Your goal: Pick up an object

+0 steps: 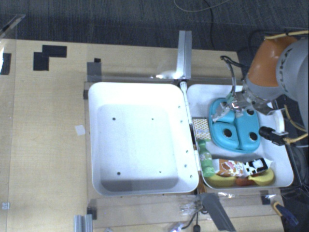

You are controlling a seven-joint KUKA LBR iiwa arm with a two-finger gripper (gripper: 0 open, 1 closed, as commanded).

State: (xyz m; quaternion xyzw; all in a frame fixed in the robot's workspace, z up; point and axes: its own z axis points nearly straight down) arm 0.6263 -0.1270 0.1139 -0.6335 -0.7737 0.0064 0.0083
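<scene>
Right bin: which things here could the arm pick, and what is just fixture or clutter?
Job candidates:
teal plastic object, under the end effector
green bottle
banana
printed packet

Just about:
left bin
right bin
black tape marks
cable

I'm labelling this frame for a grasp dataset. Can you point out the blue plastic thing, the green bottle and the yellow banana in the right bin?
blue plastic thing [237, 133]: camera view, middle of its top face.
green bottle [204, 157]: camera view, its body.
yellow banana [263, 179]: camera view, its right end.
</scene>
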